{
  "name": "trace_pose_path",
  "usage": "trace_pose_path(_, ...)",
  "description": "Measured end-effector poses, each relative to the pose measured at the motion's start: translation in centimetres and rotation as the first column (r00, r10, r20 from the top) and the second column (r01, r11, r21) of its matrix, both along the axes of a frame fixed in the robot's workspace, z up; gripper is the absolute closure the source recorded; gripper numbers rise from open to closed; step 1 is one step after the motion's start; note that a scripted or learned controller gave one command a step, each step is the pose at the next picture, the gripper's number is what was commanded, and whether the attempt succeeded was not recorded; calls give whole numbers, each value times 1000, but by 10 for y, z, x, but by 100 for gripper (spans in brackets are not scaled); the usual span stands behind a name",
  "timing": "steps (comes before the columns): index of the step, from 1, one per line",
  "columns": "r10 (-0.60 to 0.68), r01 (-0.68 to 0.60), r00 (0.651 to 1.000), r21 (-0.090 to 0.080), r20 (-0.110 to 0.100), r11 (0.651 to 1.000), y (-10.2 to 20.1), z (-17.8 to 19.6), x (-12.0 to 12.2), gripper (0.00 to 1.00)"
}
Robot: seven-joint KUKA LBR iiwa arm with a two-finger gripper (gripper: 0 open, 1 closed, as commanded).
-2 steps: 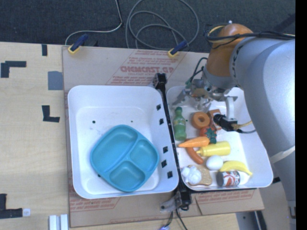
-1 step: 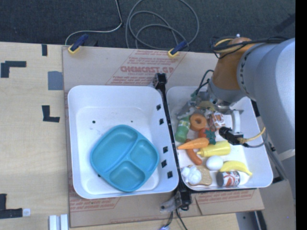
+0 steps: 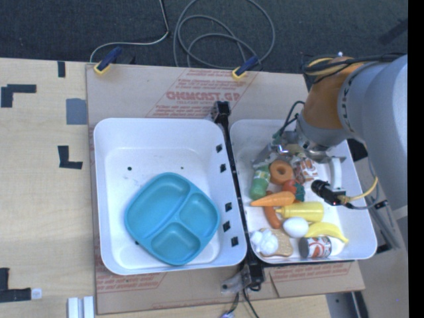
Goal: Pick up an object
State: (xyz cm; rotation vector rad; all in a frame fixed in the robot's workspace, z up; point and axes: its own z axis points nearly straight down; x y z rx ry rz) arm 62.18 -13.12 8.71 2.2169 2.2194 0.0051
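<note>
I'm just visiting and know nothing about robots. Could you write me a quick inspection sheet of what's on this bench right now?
Surface: brown board bearing two white bins side by side.
Job's things: right bin holds toy food in a pile: carrot, egg, banana, doughnut, yellow bottle.
Clutter: left bin holds a blue divided tray.
Grippers: gripper low over the right bin's far end; nothing seen held.
Cables: grey loops behind the bins; yellow cable along the arm.
Surroundings: dark carpet, two clamps.

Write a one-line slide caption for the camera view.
Grey arm's gripper low over toy food in the right bin; blue divided plate lies in the left bin.
</note>
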Motion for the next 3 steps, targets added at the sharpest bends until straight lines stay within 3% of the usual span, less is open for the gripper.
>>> trace_pose_path(1, 0, 0, 1000, -3, 1, 1000, 20, 0, -26, 0)
trace_pose_path(2, 0, 0, 1000, -4, 3, 1000, 19, 10, -25, 100)
trace_pose_path(3, 0, 0, 1000, -3, 1, 1000, 19, 9, -26, 0)
